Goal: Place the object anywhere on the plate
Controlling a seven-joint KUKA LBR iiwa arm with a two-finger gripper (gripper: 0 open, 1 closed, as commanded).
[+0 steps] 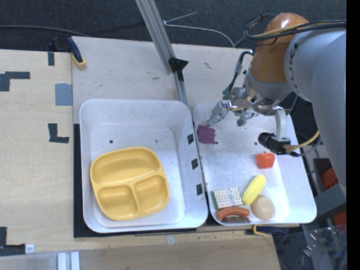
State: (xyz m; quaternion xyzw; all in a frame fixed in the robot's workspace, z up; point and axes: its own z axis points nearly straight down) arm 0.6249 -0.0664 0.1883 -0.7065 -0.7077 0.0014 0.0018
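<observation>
The gripper hangs just above the grapes in the right bin, probably to grasp them; the plate waits in the left bin; if the gripper is spread or pressed together, I cannot tell.

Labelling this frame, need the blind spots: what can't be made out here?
- Gripper, camera view: fingers small and blurred; open or shut unclear.
- Purple grape-like toy: too blurred to name surely; contact with the gripper unclear.
- Grey arm: cut by the right edge.
- Patterned square piece and red sausage-like toy: too small to identify.
- Yellow three-compartment plastic plate: fully visible.
</observation>
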